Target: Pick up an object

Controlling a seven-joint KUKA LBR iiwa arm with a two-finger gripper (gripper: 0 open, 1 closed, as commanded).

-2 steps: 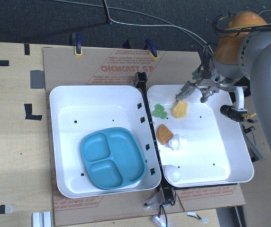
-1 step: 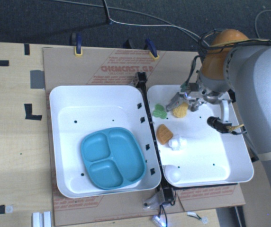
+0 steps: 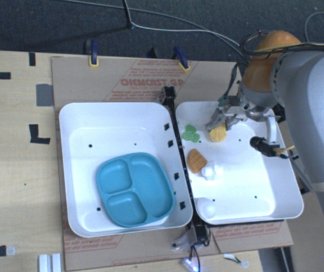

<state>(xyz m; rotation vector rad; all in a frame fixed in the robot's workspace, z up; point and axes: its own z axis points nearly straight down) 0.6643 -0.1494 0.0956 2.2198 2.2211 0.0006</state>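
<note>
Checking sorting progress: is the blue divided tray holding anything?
Empty: the blue divided tray in the left bin shows three bare compartments.

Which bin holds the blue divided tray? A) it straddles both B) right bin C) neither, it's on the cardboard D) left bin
D: the blue divided tray lies flat inside the left bin, while the right bin holds the small green, orange and yellow pieces.

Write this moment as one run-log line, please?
arm: over right bin | gripper: at yellow piece, grasp unclear | green piece, orange piece: loose | blue tray: left bin
</note>
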